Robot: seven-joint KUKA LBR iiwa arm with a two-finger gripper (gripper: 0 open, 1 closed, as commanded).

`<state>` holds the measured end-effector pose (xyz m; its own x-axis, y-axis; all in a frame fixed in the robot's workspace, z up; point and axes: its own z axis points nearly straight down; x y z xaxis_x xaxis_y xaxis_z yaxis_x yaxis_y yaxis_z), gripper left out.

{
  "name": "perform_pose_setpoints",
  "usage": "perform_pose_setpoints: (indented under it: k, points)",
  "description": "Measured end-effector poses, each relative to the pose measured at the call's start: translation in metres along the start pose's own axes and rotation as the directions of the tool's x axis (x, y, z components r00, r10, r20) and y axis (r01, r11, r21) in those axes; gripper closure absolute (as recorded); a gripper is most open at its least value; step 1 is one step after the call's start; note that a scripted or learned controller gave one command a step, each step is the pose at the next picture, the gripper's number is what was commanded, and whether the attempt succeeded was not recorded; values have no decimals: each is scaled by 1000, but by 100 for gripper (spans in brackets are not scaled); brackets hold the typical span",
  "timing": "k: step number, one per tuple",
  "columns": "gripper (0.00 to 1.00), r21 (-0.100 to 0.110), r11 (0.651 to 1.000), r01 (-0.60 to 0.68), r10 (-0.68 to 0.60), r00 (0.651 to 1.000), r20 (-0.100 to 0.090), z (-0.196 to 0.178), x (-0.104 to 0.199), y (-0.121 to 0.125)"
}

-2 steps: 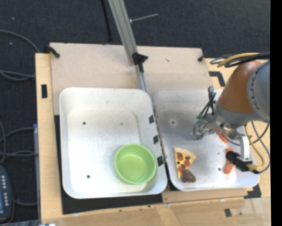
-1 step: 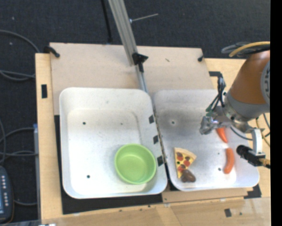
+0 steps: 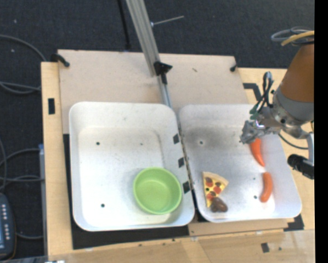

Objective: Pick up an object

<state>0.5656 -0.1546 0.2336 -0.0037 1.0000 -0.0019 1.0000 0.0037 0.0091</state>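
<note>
While the arm reaches in from the right, its gripper [image 3: 252,131] hangs over the right bin [image 3: 230,119], just above the upper end of an orange carrot-shaped toy [image 3: 258,152] — whether it touches the toy, I cannot tell. A second orange piece, sausage-like [image 3: 266,187], lies lower near the bin's right wall. A toy pizza slice [image 3: 214,189] sits by the left wall — and a green bowl [image 3: 157,190] rests in the left bin [image 3: 98,130].
</note>
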Motion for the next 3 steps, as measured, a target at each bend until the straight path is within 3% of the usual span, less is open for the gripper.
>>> perform_pose_setpoints:
  k: [1, 3]
  points:
    - [100, 2, 1000, 1, -1, 1000, -1, -43, -1, 2]
    - [100, 9, 1000, 3, -3, 1000, -2, -18, 109, 1]
